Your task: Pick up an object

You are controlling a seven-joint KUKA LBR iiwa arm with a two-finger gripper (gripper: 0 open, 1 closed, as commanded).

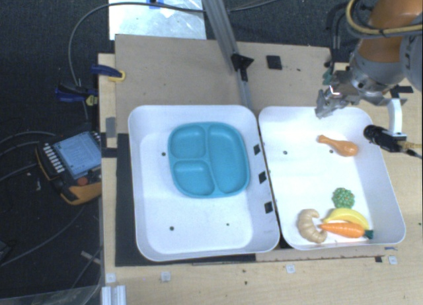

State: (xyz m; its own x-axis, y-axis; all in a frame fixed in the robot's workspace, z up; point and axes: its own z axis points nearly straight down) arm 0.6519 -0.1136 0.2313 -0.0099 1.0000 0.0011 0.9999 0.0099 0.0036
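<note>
At the far left, off the surface (178, 52), a handheld device with a blue screen (73, 155) lay among black cables on the dark floor, and blue-handled clamps (99, 72) gripped the surface's left edge. The left bin (149, 231) held a blue divided plate (208, 159), set flat toward the bin's upper middle, its three compartments bare. A grey pole (221, 22) slanted down from the top to a black bracket just above the seam where the two bins touched.

The right bin (291, 165) carried the toy food. A chicken drumstick (338, 145) lay alone in its upper right part. In the lower right corner sat a tight cluster: a pale croissant-like piece (310, 225) to the left, a carrot (344, 229) just beside it, a banana (349, 216) touching the carrot from above, and a green broccoli floret (342, 198) at the top of the group.

The tool (328, 106) hung over the bin's upper rim, up and to the left of the drumstick and apart from it, well away from the cluster. Nothing sat between its fingers; how wide they stood I could not tell.
</note>
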